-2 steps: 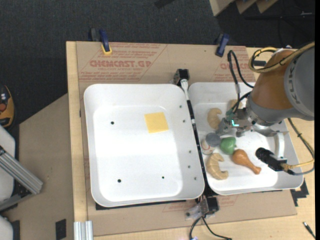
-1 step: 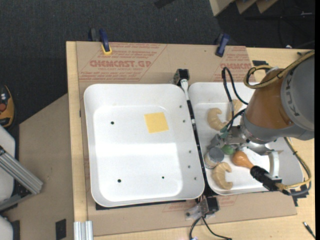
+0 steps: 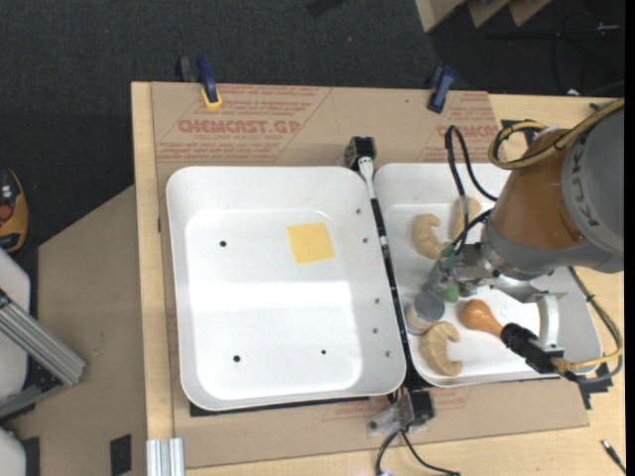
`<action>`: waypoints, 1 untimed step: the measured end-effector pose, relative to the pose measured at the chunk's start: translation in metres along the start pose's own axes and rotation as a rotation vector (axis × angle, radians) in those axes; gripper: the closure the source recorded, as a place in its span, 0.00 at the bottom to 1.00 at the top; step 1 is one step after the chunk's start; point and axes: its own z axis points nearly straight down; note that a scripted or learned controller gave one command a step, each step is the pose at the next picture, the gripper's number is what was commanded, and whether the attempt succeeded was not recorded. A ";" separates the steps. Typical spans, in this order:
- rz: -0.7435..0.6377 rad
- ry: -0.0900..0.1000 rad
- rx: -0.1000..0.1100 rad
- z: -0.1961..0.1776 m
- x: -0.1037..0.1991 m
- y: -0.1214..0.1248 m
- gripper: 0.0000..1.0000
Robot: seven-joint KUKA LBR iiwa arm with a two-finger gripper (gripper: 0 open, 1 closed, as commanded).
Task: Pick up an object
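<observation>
**A:** Arm pose?
**B:** The arm [image 3: 556, 201] comes in from the right, orange band above the wrist, and bends down over the right bin [image 3: 407, 191]. The pincer [image 3: 453, 274] hangs low, near that bin's left wall and about midway along it. I cannot tell whether it is open or closed, because the wrist covers it.

**A:** Surface and room?
**B:** The surface [image 3: 298, 127] is a brown board with red print, held by two blue clamps [image 3: 208, 79] at its far edge. Dark carpet floor [image 3: 89, 28] lies all round. A grey metal rail [image 3: 40, 350] lies past the surface's left edge.

**A:** Bins?
**B:** Two shallow white bins sit side by side, touching. The left bin [image 3: 258, 315] holds one flat yellow square [image 3: 311, 243], right of centre and toward the far edge.

**A:** And the pickable things?
**B:** All the rest are in the right bin.
- A pale far crescent [image 3: 428, 234] lies by the left wall, just beyond the pincer.
- A grey round piece [image 3: 429, 306] lies just beside the pincer, on its near side.
- An orange-brown pear shape [image 3: 478, 315] lies to the right of the grey piece.
- A near crescent [image 3: 442, 349] lies at the near-left corner.
</observation>
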 end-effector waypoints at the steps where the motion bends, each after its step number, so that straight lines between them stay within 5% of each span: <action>1: -0.011 0.001 -0.014 -0.096 0.061 0.061 1.00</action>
